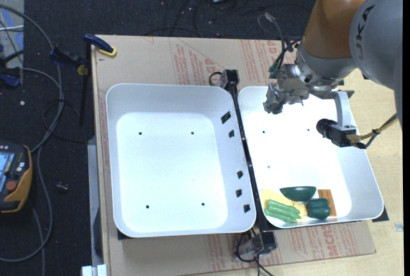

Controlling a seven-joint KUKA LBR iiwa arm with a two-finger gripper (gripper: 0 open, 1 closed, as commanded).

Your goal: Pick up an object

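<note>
My gripper (pixel 274 104) hangs over the far left part of the right bin (pixel 359 166), high above its floor, with nothing seen between its fingers. At the near edge of that bin lie several small objects close together: a dark green bowl-like piece (pixel 298 192), a light green ridged piece (pixel 282 211), a teal block (pixel 318 208), a yellow flat piece (pixel 271 196) and an orange-brown block (pixel 327 194). They are well in front of the gripper, toward the camera.
The left bin (pixel 128 140) stands beside the right one, with a black divider strip (pixel 242 140) between them. A black part on a white bracket (pixel 333 129) sticks out over the right bin. Cables and a blue clamp (pixel 96 45) lie beyond the bench.
</note>
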